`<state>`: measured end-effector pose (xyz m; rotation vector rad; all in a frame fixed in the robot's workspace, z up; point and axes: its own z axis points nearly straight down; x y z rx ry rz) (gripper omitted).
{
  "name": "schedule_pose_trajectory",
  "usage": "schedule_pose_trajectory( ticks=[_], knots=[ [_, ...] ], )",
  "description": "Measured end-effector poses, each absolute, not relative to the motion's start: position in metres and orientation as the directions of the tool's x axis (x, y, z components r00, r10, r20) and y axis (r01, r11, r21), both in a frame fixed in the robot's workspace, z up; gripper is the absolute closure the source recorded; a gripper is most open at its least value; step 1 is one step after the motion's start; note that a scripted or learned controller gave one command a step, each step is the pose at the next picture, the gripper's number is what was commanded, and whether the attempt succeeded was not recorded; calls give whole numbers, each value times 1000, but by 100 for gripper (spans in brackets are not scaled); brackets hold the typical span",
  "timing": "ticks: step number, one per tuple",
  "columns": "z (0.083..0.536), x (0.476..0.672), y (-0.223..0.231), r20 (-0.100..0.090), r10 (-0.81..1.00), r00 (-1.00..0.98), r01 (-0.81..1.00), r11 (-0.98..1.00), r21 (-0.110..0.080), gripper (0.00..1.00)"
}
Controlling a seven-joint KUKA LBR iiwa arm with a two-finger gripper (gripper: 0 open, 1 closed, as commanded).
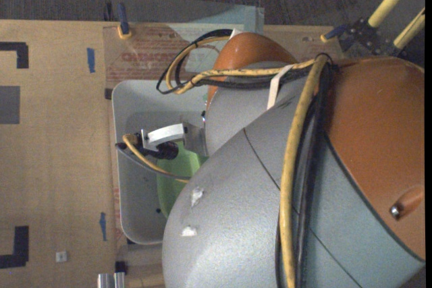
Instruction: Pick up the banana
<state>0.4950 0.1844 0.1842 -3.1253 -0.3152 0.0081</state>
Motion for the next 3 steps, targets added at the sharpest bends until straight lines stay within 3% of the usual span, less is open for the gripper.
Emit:
schedule_pose_trajectory(
  ticks=[1, 2, 3],
  knots=[
    [211, 543, 225, 0, 310, 951, 310, -951, 0, 100],
    [98, 599, 227, 6, 327, 945, 327, -945, -2, 100],
    [157, 637, 174, 1, 199, 980, 199, -980, 0, 100]
  ],
)
